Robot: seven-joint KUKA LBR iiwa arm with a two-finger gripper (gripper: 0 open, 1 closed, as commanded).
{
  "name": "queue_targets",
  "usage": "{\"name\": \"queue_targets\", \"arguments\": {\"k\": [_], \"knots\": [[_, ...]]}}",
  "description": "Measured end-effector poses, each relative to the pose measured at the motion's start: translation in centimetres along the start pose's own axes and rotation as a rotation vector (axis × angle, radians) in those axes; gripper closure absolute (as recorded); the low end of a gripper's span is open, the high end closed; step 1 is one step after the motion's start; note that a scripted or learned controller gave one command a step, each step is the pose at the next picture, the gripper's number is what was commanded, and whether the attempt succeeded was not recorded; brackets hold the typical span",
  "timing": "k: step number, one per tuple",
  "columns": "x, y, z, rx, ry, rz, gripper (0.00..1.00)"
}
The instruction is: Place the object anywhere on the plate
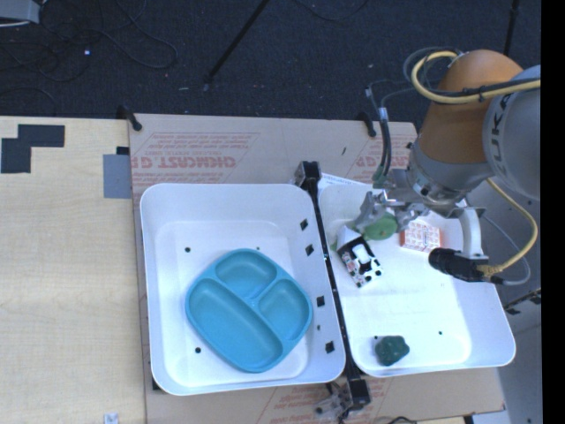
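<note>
At the near edge of the bench, a dark green lump (391, 350) lies alone on the floor of the right bin (481, 325), close to that bin's front wall. To its left, across the black clips that join the 2 bins, a blue plate (248, 309) with 3 compartments rests at a slant in the left bin (168, 237).

Farther back in the right bin, a small black-and-white object (360, 261) lies beside the divider, and a red-and-white packet (419, 236) sits near the arm's wrist. Between them the gripper (378, 222) hangs low over the bin floor, its metal fingers (368, 208) set either side of a pale green object (381, 229). The fingers look closed on this object, though how firmly cannot be told from this slant. The green object is over the back part of the right bin, well apart from the plate.

Behind the gripper rises the grey arm (459, 148) with its orange band, reaching in from the right, a yellow hose looped over it. Beyond the bins lie a cardboard sheet (221, 153) printed in red, the pale wooden bench top (62, 281), and then dark floor strewn with cables.
</note>
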State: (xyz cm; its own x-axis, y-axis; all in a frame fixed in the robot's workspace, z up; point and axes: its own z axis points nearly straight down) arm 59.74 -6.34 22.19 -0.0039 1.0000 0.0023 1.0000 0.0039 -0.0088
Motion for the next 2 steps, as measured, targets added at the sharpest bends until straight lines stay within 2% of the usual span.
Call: {"name": "queue_targets", "arguments": {"k": [1, 2], "knots": [[5.7, -0.1, -0.7, -0.002, -0.001, -0.002, 1.00], [11.3, -0.4, 0.7, 0.001, -0.001, -0.002, 1.00]]}}
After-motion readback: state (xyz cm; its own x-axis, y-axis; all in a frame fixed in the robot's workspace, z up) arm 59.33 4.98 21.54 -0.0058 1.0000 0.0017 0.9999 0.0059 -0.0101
